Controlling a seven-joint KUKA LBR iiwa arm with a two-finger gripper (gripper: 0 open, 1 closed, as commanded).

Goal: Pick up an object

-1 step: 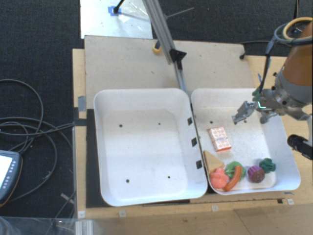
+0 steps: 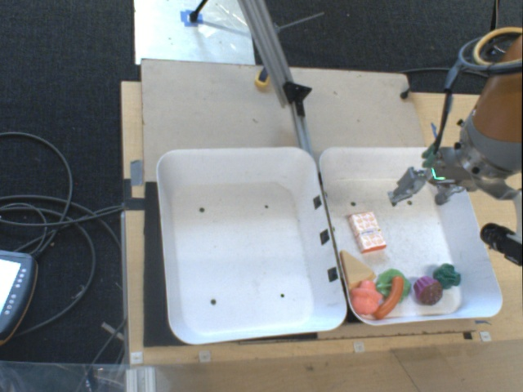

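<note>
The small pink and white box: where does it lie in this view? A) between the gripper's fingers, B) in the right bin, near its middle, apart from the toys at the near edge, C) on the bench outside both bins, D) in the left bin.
B: the small pink and white box lies on the floor of the right bin, below the gripper and above the toy cluster.

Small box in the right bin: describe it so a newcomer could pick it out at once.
Look in the right bin, the one the gripper hangs over. The box lies alone near the middle, above the toy food heaped along the near edge. It is the one flat rectangle, white and orange-pink; the rest are rounded or wedge-shaped.
</note>
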